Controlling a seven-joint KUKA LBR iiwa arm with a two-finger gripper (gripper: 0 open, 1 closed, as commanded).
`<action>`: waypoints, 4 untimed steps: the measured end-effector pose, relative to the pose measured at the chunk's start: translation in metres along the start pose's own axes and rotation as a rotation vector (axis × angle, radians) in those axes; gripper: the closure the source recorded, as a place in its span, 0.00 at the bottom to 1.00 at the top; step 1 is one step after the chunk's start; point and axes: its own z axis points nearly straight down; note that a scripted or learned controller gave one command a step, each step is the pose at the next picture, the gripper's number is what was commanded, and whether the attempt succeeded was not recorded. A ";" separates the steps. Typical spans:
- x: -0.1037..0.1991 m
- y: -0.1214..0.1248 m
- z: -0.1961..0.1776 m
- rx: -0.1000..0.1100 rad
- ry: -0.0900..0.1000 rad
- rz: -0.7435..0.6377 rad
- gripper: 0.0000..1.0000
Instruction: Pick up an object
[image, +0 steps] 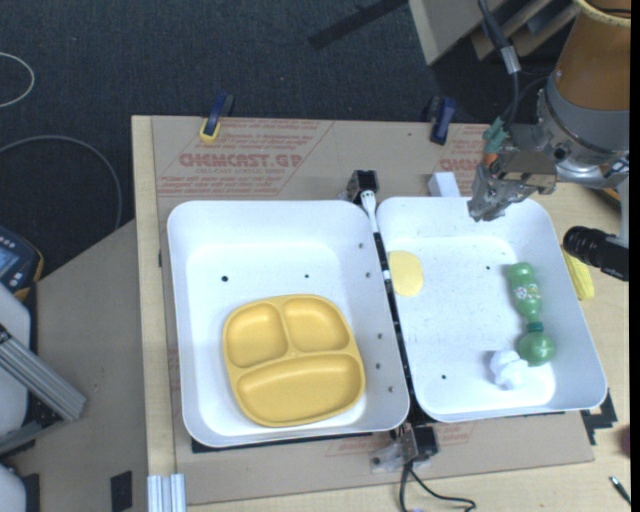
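Nearest to you, at the front of the left shallow white bin (190, 300), lies a yellow plastic divided plate (292, 358) with three compartments, flat on the bin floor and turned a little askew. Behind it the bin floor shows two small dark dots.

In the right shallow white bin (470, 395), near its front right corner, you see a small white rounded object (509, 370) touching a green rounded piece (537, 347). Just behind that, running toward the back along the right side, lies a green plastic bottle-shaped toy (522, 287) with pale markings; whether it and the green rounded piece are one thing, you cannot tell. Across the bin, against its left wall, a flat pale yellow disc (406, 273) rests on the floor, well apart from the green toy.

Both bins sit side by side, touching along a dark seam, on a brown cardboard-covered tabletop (260, 160) printed with red lettering. A yellow clamp (212, 122) and a blue clamp (439, 118) grip its far edge.

Farthest back, the grey arm comes in from the right, and the pincer (492, 207) hangs over the back edge of the right bin, well apart from every object. Nothing sits between its tips; you cannot tell whether they are spread or pressed together.
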 end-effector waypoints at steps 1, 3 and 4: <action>-0.034 -0.035 0.133 0.019 0.001 0.007 1.00; 0.032 -0.072 0.125 0.002 0.001 0.001 1.00; 0.087 -0.072 0.083 -0.003 0.002 -0.006 1.00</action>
